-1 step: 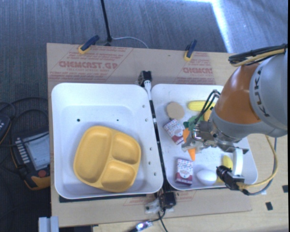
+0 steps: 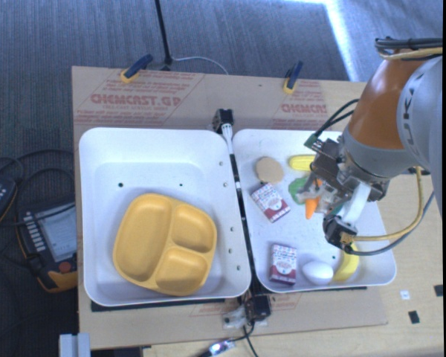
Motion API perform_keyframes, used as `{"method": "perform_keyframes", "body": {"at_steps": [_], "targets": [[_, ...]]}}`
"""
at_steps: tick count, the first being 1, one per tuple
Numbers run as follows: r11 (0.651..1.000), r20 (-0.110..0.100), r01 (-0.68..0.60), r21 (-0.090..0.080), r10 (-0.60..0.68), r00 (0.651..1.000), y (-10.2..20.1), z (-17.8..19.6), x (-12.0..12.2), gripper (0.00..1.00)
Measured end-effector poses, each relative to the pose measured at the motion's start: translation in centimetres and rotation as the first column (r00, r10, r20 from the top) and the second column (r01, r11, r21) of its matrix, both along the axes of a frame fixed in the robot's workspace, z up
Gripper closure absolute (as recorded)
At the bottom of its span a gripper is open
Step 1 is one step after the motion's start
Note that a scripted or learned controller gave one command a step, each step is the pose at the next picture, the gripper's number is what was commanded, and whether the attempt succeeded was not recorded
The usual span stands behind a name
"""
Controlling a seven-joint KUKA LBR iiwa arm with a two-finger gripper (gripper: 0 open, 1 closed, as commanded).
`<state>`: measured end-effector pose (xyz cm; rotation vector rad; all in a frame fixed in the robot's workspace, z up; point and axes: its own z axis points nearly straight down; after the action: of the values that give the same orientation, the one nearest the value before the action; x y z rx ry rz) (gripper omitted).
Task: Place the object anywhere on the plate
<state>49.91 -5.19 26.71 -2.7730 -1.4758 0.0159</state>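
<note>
Gripper (image 2: 321,187): over right bin (image 2: 305,236), right centre of frame; whether open or closed cannot be told. Carrot (image 2: 311,209), green item (image 2: 297,189): just beside it, neither seen held. Plate (image 2: 165,242): in left bin (image 2: 134,169), lower left, no object yet laid on it. Step judged: pick-up. Next required: one object to be secured, lifted and carried left across the divider.

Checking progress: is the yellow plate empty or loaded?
Empty. All three compartments of the yellow plate show bare yellow; the red box, egg and banana lie in the right bin.
</note>
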Motion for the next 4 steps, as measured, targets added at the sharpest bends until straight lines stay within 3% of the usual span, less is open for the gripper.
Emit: {"method": "perform_keyframes", "body": {"at_steps": [1, 3, 4], "targets": [[0.939, 0.001, 0.344, -0.004, -0.344, 0.939, 2.2, 2.6, 5.7, 1.00], [0.943, -0.021, 0.332, -0.023, -0.332, 0.943, 2.4, 3.5, 5.7, 1.00], [0.884, -0.003, 0.467, -0.006, -0.467, 0.884, 10.7, 1.1, 6.0, 1.00]]}}
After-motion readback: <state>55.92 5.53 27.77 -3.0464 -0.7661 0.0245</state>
